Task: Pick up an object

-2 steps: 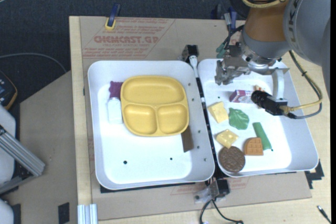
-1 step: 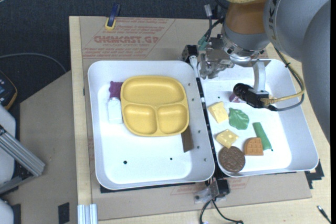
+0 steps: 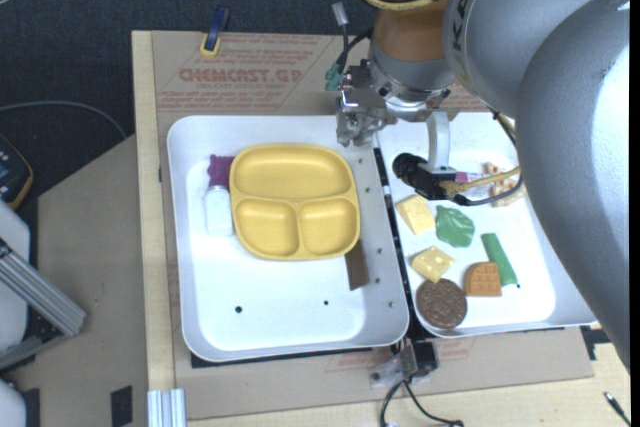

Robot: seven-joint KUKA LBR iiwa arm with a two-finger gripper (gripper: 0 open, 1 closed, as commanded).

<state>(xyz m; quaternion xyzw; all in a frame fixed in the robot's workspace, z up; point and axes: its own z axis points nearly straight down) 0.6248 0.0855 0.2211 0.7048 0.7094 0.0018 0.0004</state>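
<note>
My gripper [image 3: 355, 125] hangs over the far right corner of the left bin [image 3: 185, 245], just beyond the yellow divided plate [image 3: 295, 200] and next to the wall between the bins. Nothing shows in its grasp. A purple and white bottle [image 3: 217, 190] lies against the plate's left side. A brown block [image 3: 356, 267] rests at the plate's near right corner. The right bin [image 3: 545, 313] holds a cheese wedge [image 3: 415, 213], a green leafy piece [image 3: 455, 226], a green bar [image 3: 498, 258], a holed cheese slice [image 3: 433, 263], a waffle [image 3: 483, 279] and a brown round cookie [image 3: 441, 303].
The big grey arm covers the far right of the right bin. A small pink and white wrapper [image 3: 490, 177] lies near the arm. A cardboard sheet [image 3: 250, 70] lies beyond the bins with a blue and yellow clip [image 3: 213, 33] at its edge.
</note>
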